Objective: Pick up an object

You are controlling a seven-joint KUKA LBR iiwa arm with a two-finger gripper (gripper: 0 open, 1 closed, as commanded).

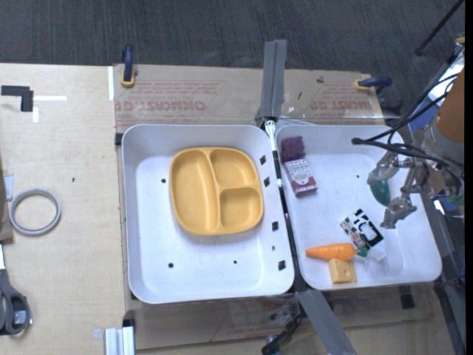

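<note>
My gripper (388,194) hangs over the right side of the right bin (325,198), with its two silver fingers (395,213) spread apart, so it is open. A small teal object (380,191) lies just under the upper finger; nothing shows it being clamped. Left of the gripper lies a black-and-white packet (361,230). An orange carrot (332,252) and a yellow cheese wedge (342,271) rest near the bin's front wall. A red-and-white small box (301,176) and a purple object (293,148) sit at the bin's left side.
The left bin (148,265) holds a yellow divided plate (216,191). On the bench to the left lie a grey tape ring (33,211) and scissors (11,313). Clamps (128,65) hold the board behind the bins.
</note>
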